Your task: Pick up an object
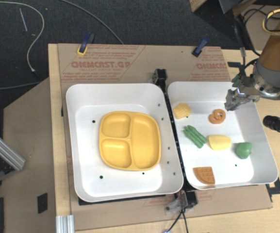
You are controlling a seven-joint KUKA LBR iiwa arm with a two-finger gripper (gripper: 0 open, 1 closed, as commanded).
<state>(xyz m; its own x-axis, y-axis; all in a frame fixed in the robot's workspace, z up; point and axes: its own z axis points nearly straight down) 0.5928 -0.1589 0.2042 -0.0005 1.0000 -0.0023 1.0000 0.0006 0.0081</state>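
Observation:
The right bin point(256, 171) holds several toy foods: a pale yellow piece point(181, 111), an orange ring point(218, 116), a green bean-like piece point(195, 136), a yellow lemon-like piece point(219, 142), a green round piece point(243, 150) and a brown waffle-like piece point(204, 174). My gripper point(233, 102) hangs over the bin's far right part, just right of and above the orange ring. Nothing shows between its fingers.
The left bin point(81, 144) holds a yellow divided plate point(129, 141). Blue clamps point(85, 42) point(201, 46) grip the cardboard at the back. Black brackets point(159, 75) sit between the bins. Cables lie on the dark floor at the top left.

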